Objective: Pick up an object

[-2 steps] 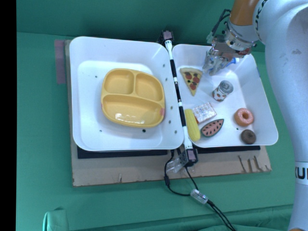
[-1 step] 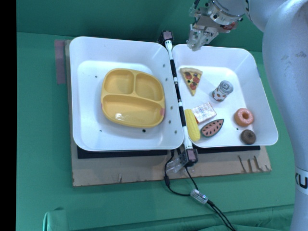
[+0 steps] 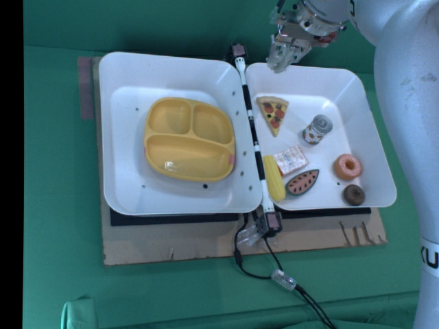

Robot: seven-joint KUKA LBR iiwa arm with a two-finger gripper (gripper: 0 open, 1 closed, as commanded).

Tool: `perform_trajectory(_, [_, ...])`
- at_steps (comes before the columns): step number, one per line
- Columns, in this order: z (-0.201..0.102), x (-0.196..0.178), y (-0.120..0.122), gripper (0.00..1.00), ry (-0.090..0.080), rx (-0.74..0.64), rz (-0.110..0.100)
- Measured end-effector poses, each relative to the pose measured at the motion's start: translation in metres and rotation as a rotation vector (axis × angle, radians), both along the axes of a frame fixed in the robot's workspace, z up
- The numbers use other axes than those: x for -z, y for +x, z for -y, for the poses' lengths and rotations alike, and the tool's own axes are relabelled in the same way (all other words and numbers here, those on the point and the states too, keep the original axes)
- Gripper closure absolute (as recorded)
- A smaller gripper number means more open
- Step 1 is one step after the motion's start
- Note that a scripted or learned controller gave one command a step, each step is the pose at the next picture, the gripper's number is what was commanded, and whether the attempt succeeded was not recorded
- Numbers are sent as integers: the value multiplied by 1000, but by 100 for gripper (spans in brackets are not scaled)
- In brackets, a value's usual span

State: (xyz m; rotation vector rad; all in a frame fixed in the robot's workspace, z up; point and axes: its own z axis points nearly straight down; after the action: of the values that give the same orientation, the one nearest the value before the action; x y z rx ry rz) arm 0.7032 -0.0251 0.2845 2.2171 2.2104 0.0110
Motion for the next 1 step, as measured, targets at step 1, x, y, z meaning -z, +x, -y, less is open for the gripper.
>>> perform_trajectory(1, [25,0,-1,0,-3,4,-1])
